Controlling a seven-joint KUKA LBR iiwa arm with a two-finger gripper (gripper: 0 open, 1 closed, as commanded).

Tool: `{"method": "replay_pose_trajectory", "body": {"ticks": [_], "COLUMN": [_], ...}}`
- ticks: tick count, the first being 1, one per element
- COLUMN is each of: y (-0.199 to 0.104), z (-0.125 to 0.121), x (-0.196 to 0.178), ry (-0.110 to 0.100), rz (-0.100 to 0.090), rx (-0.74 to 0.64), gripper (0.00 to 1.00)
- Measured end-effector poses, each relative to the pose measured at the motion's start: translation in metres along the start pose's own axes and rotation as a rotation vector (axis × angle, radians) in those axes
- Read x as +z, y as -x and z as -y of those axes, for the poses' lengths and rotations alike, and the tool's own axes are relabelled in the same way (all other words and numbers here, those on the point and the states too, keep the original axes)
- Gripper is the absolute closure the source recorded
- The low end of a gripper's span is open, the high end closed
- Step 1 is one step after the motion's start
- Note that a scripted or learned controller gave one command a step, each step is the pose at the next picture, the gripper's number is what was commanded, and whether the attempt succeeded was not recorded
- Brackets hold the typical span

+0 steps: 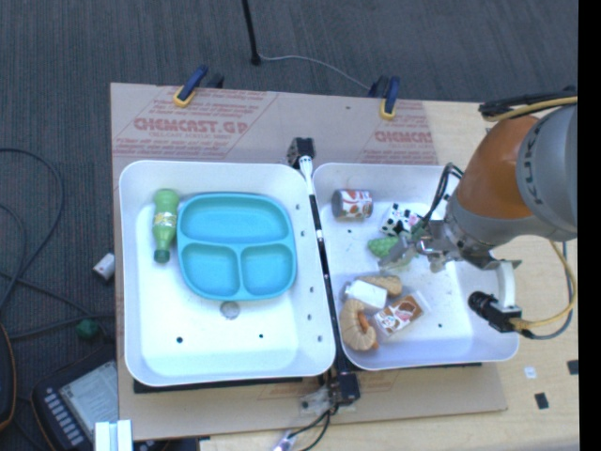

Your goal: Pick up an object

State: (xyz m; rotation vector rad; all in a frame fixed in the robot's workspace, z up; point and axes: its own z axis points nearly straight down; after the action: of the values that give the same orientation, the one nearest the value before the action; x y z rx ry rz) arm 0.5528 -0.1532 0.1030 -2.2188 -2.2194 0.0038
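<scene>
A dark carpeted floor lies under the bench, and a cardboard sheet on it carries my two white bins. I am working in the right bin (488, 346), and my gripper (420, 248) hangs low over its middle; from this angle I cannot tell how it is set.

The nearest candidate is the small green toy (383, 247), just beside my tip on the side toward the other bin. A black-and-white patterned piece (400, 222) sits close behind it, toward the far rim, and a small red-and-white can (354, 204) lies on its side farther off the same way. Toward the near rim from my tip are a white packet (368, 293), a red-printed wrapper (400, 315) and a tan bread-like ring (358, 328), crowded together and touching.

In the left bin (188, 355), well apart from me, a blue divided tray (237, 244) lies with a green bottle (165, 224) along its far side.

To do this well, I judge I should commit to one thing, probably the green toy, centre over it, and come down clear of the patterned piece so that I do not nudge both. The heap near the front looks harder to separate cleanly.
</scene>
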Motion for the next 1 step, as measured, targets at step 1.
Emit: {"method": "replay_pose_trajectory", "body": {"ticks": [1], "y": [-0.0402], "z": [0.0657], "x": [0.0151], "ry": [0.016], "rz": [0.006], "rx": [0.002], "gripper": [0.0]}}
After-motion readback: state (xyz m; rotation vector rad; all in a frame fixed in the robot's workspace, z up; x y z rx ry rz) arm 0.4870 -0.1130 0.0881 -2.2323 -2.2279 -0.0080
